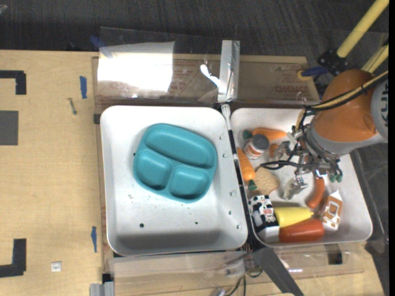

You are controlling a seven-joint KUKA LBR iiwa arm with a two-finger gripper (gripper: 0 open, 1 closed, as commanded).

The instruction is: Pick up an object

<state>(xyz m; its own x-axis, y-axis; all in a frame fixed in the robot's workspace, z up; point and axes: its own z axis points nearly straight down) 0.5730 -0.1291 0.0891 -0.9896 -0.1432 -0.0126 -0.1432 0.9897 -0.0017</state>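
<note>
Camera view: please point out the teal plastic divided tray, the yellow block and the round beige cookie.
teal plastic divided tray (pixel 174 161), camera view, on its central ridge, left bin.
yellow block (pixel 292 215), camera view, middle of its top face, right bin.
round beige cookie (pixel 266 180), camera view, centre of its flat face, right bin.

1. My bench (pixel 49 165) is pale wood with black marks near its left edge.
2. Two white bins sit on it, touching: left bin (pixel 123 227), right bin (pixel 358 214).
</note>
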